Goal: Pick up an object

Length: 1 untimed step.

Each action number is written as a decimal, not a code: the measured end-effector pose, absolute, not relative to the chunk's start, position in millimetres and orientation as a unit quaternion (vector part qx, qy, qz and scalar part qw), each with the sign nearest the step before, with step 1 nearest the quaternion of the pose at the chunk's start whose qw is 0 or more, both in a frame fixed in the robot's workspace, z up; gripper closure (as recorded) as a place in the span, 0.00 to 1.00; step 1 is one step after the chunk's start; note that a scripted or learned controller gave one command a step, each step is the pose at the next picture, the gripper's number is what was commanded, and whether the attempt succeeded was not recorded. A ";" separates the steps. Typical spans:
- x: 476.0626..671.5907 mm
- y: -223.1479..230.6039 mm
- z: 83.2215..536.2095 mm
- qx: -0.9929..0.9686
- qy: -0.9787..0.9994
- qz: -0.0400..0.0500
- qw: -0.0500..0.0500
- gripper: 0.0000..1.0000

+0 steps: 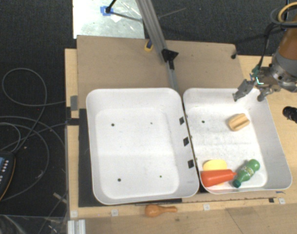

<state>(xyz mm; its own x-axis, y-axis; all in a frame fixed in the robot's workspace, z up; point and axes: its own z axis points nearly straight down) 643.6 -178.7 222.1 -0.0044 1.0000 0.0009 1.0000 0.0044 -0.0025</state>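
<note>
Four objects seen in right bin (272,130); tan cylinder (238,122) at upper right of frame, nearest to gripper (252,90). Fingers spread open, nothing held. Cylinder judged light, stiff, may roll; best gripped across middle.

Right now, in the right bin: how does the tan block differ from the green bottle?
The tan block is short, stubby and plain beige; the green bottle is longer, with a rounded head and a narrow neck. The block lies alone in the upper part of the right bin, close below the tool; the bottle lies at the bottom edge, against the orange carrot. Both lie on their sides at a slant.
</note>
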 end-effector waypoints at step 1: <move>644.5 -178.5 225.1 -0.705 -0.709 0.000 -0.001 0.00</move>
<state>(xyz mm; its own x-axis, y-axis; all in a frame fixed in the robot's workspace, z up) 644.5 -178.5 225.1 -0.0067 1.0000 -0.0009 1.0000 0.0067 0.0013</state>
